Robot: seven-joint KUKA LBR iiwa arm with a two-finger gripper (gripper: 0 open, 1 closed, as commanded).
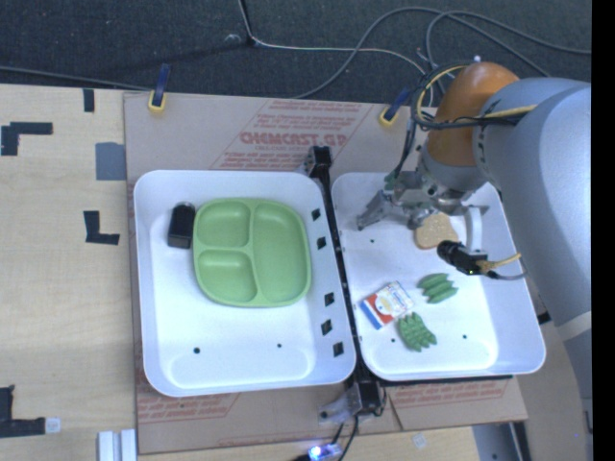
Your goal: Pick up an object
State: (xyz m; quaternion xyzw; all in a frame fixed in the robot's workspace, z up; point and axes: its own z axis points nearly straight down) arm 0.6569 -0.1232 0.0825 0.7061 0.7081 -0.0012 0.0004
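Over right bin point(519, 349) | gripper point(423, 209) state unclear | tan object point(435, 230) partly hidden

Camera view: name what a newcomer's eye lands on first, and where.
The green tray takes up the middle of the left bin, a small black block at its left edge. The grey arm with its orange band hangs over the right bin's far end, above small green pieces and a packet.
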